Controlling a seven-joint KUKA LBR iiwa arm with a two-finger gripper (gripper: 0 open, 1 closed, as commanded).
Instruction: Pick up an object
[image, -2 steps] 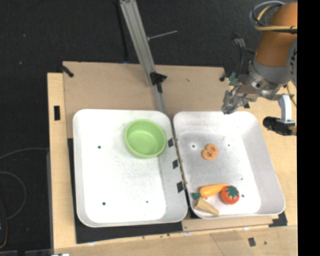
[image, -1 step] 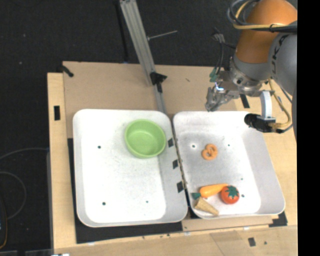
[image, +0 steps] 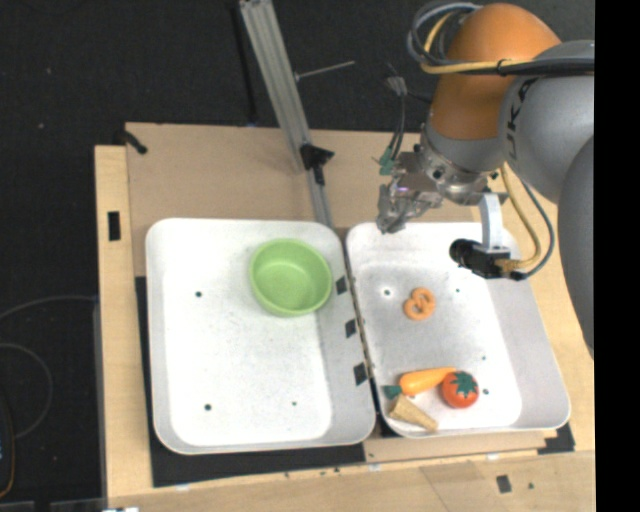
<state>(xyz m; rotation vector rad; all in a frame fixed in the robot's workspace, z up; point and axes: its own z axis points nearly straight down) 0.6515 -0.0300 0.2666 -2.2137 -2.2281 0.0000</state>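
My gripper (image: 392, 222) hangs over the far left corner of the right bin (image: 520, 330), raised above its floor, with nothing visible between its fingers. An orange pretzel (image: 420, 304) lies on the bin floor, below and to the right of the gripper. At the bin's near edge lie an orange carrot (image: 424, 380), a red tomato (image: 460, 390) and a tan wedge (image: 412, 414), close together. A green bowl (image: 290, 277) sits upright in the far part of the left bin (image: 190, 370).
A slanted metal pole (image: 285, 100) rises from behind the seam between the bins. The arm's black cable fitting (image: 478, 256) overhangs the far right of the right bin. Bare cardboard bench (image: 200, 170) lies behind the bins.
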